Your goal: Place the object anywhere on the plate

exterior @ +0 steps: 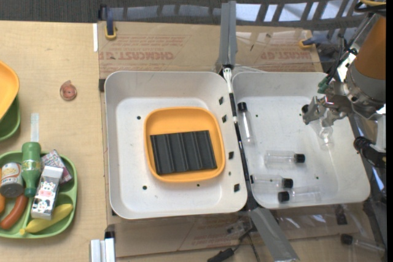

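Clear vials (288, 196) with black caps lie along the near edge of the right bin (344, 196); another (284, 159) rests just above. Over that bin's far right, the gripper (323, 121) grips a clear vial (325, 132) between its fingers. An orange plate (184, 119) bearing a dark ridged slab (183, 151) sits in the left bin (123, 132).

Plate (184, 123) in left bin (123, 150); vials (284, 159) lie in right bin (270, 95)
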Tool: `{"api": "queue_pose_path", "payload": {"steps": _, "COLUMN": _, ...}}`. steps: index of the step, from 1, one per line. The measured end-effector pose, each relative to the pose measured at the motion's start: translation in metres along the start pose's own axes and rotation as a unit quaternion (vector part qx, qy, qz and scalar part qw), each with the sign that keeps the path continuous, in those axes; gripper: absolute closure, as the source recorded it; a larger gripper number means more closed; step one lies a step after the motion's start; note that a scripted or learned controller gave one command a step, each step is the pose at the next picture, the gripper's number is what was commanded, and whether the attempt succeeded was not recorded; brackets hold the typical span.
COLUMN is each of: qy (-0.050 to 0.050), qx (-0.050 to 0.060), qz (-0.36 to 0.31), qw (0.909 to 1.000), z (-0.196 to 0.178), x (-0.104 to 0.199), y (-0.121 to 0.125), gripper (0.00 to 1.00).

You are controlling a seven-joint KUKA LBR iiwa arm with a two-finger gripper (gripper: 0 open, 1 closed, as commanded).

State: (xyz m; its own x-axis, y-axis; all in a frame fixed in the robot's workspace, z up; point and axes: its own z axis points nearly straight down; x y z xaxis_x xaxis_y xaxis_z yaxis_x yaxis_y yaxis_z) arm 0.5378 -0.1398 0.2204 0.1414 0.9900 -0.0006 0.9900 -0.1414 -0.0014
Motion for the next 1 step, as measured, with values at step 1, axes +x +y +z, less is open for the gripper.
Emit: {"api": "queue_pose_path", "payload": {"steps": 1, "qy": -0.001, "qx": 0.0, "qz": -0.16, "qw": 0.9872, "z": 0.0218, "x": 0.0208, "y": 0.06, "gripper": 1.0}}
